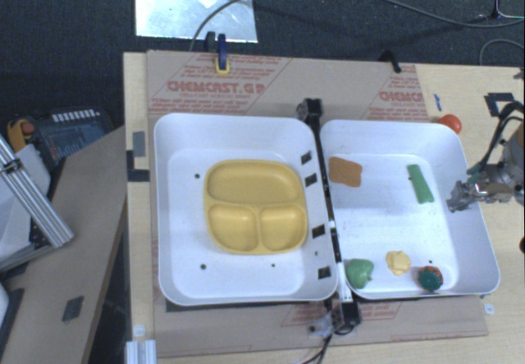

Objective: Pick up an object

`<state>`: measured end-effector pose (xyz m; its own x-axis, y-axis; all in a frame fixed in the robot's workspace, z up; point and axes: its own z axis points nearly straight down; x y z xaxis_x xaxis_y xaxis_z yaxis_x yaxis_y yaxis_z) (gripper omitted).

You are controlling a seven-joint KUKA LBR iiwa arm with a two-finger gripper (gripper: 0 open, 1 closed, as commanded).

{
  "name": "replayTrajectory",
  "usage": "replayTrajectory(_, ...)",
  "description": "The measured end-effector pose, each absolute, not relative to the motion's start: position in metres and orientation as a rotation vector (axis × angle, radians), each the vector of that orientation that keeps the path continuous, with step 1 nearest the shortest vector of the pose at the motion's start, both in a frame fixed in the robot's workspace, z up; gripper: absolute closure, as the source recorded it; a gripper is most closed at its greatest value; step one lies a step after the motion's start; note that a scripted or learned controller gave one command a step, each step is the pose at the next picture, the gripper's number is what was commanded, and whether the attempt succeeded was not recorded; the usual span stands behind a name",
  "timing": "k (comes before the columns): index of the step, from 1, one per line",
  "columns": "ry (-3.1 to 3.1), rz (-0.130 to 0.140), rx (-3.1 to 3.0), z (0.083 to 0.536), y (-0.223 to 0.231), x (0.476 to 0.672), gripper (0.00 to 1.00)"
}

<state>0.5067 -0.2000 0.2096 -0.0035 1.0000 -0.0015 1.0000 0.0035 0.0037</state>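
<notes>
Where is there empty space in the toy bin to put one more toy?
The right bin is bare in its middle, between the orange piece, the green stick and the yellow toy. Its front edge is crowded: green toy, yellow toy and round toy sit close together.

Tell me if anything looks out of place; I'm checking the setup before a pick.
One thing: a small orange-red ball lies on the bench just outside the right bin's far corner, while the other small items lie inside that bin. The yellow divided tray sits flat in the left bin. Nothing looks spilled or broken.
</notes>
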Motion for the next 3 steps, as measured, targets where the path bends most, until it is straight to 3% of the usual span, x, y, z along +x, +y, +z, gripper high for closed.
replayTrajectory(3, 2.232, 0.006, 2.209, 0.236, -0.057, 0.572, 1.00)
